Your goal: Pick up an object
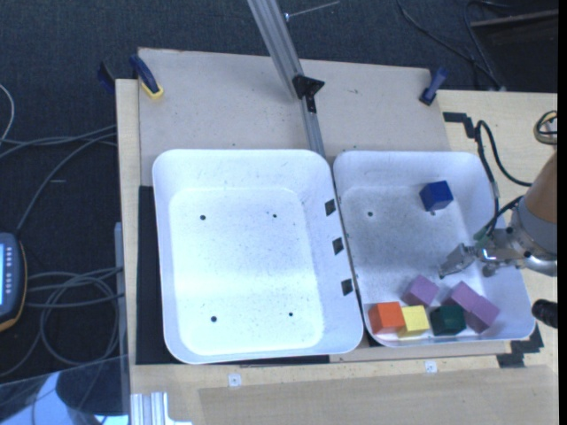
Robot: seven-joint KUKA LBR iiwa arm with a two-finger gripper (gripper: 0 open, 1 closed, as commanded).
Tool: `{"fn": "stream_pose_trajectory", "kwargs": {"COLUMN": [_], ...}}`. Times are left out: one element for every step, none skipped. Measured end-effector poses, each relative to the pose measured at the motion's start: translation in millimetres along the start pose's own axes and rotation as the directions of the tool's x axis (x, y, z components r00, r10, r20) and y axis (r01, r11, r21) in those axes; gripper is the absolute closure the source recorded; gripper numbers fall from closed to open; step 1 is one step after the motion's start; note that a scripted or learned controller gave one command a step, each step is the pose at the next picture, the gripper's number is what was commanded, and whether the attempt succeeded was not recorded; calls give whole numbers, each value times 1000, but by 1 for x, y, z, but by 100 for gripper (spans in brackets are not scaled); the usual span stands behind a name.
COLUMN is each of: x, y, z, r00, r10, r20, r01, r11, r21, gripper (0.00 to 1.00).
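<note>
**Tool poised low in the right bin, nothing picked yet**

Tool (467,259) sits inside the right bin (390,180), near its right wall; whether it is spread or pressed together I cannot tell. No object shows in it, so the pick looks not yet done. Just below it lie a purple block (423,289) and a larger purple block (475,303). Along the near wall sit an orange block (385,316), a yellow block (415,320) and a green block (447,319). A blue block (435,195) rests apart, toward the far side. The left bin (239,255) adjoins. Both bins rest on a tan worktop (221,96), clamped at its corners, over dark carpet with loose cables.
</note>
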State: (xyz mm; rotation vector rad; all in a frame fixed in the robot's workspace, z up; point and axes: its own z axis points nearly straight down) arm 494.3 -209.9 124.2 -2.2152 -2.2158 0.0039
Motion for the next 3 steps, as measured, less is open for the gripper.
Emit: {"fn": "stream_pose_trajectory", "kwargs": {"x": [1, 0, -8], "y": [0, 1, 9], "z": [26, 14, -38], "r00": [1000, 1000, 1000], "r10": [0, 0, -1], "r20": [1, 3, 8], "r01": [0, 0, 1], "r11": [1000, 1000, 1000], "r21": [-3, -9, -15], "gripper": [0, 100, 100]}}
